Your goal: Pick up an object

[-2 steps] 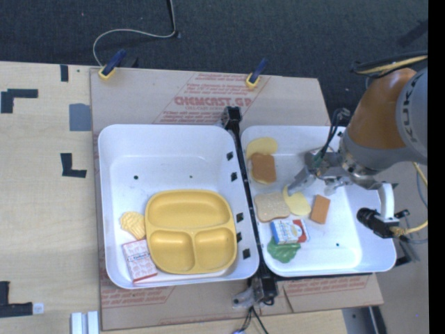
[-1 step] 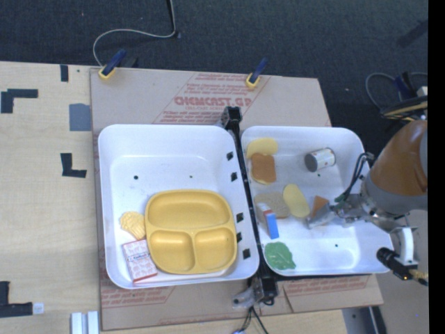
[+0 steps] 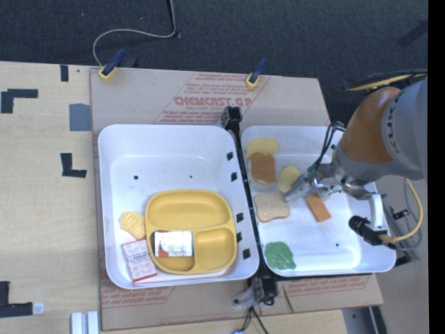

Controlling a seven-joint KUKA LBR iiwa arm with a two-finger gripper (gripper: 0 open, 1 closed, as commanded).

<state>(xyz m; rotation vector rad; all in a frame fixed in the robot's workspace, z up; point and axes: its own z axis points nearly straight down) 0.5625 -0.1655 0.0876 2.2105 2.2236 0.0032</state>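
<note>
Orange wedge [image 3: 318, 207] lies in the right bin [image 3: 348, 256], just below and right of the pincer [image 3: 304, 184]; whether the pincer is open or closed cannot be told. Left of the pincer sit a yellow piece [image 3: 288, 178] and brown slice [image 3: 263, 168]; toast [image 3: 270, 207] lies below-left, a green piece [image 3: 279, 255] farther below.

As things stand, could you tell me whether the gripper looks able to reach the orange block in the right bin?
Probably yes: the gripper hangs just left of the orange block, which lies bare on the right bin floor.
</note>
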